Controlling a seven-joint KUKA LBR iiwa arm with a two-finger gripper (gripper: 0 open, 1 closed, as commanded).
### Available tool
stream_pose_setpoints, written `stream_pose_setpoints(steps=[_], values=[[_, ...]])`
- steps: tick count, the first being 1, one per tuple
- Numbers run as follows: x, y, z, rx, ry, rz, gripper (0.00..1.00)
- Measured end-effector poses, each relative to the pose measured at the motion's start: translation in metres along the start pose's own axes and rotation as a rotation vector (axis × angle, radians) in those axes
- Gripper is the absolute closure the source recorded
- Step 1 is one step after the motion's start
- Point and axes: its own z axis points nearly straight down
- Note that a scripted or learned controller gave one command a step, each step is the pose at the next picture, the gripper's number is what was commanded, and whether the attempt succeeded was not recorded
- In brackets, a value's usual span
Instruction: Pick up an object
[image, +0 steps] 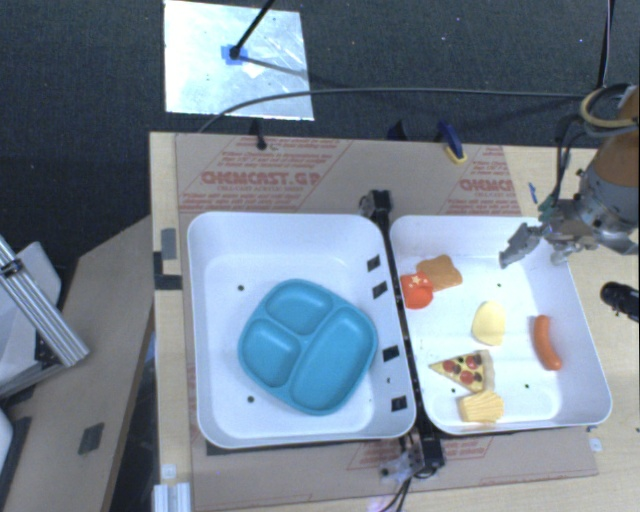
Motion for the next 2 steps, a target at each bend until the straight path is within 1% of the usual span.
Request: stream_pose_setpoints(steps=[1, 2], values=[[0.001, 0.003, -0.008, -0.012, -0.003, -0.003, 0.00], [-0.009, 0.000, 0.048, -0.010, -0.002, -0.001, 0.00]])
